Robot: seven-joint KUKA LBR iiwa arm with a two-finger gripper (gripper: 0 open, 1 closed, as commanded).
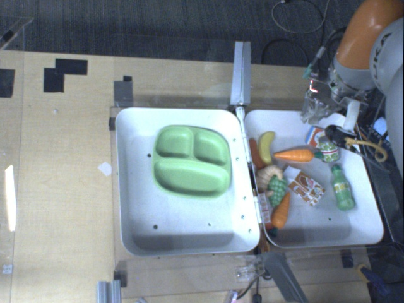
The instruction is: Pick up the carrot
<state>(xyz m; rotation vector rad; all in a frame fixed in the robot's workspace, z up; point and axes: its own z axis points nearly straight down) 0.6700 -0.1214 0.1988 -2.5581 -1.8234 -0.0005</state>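
- Take the right bin (366, 226) as your landmark; it sits on the bench (57, 188), touching the left bin (132, 226) along a shared wall.
- You will find a carrot (294, 156) lying across the upper middle of the right bin, its pointed tip toward the bin's left wall and its thick end toward the right.
- A second carrot (281, 209) lies nearer the right bin's front left corner, tilted, its tip pointing toward the front wall.
- Between those two carrots sit a small pale toy food piece (267, 172) and a green bumpy vegetable (276, 187), close together by the left wall.
- A yellow-green banana (266, 146) rests near the bin's back left, just beside a reddish sausage-like piece (255, 154) that lies along the left wall.
- A small printed carton (307, 189) lies near the middle of the right bin, just below the upper carrot.
- A green bottle (343, 189) lies toward the bin's right side, and a small can (327, 150) sits just above it, next to the upper carrot's thick end.
- The gripper (317, 106) hangs over the back edge of the right bin, above and to the right of the upper carrot and apart from it; nothing shows between its fingers, and you cannot tell from this view whether they are spread or closed.
- The arm (369, 33) rises from there past the bin's back right corner.
- In the left bin you see a green divided tray (191, 160), well apart from both carrots.
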